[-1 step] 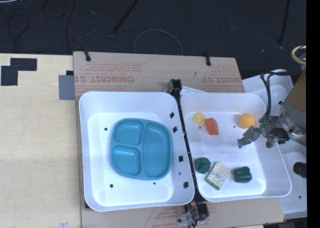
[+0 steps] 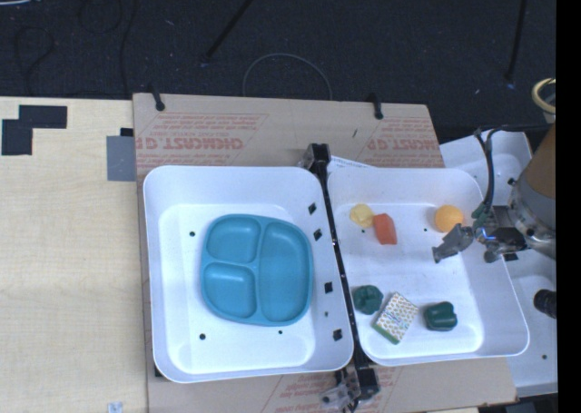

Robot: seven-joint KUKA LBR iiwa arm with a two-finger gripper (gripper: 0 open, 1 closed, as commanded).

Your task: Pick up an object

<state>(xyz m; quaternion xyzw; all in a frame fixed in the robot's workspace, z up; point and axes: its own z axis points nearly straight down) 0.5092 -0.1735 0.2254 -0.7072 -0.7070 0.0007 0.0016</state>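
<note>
Gripper [image 2: 451,246] hangs over right bin [image 2: 508,334], right side, just below orange ball [image 2: 448,218]; jaw opening cannot be told, nothing visibly gripped. Candidates scattered apart, easing single pick: yellow piece [image 2: 361,214] touching red block [image 2: 385,229], dark green lump [image 2: 368,299], patterned box [image 2: 396,317], green pepper [image 2: 439,316]. Blue tray [image 2: 257,270] fills left bin [image 2: 172,348].

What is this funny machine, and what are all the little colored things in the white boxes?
It is a robot arm, seen by a camera looking down from above. It reaches in from the right, and its gripper is like a hand with two fingers, hanging over the right bin. That bin holds toys: an orange ball, a yellow piece, a red block, two dark green pieces and a small patterned box. The left bin holds a blue plate with sections. The gripper holds nothing yet.
</note>
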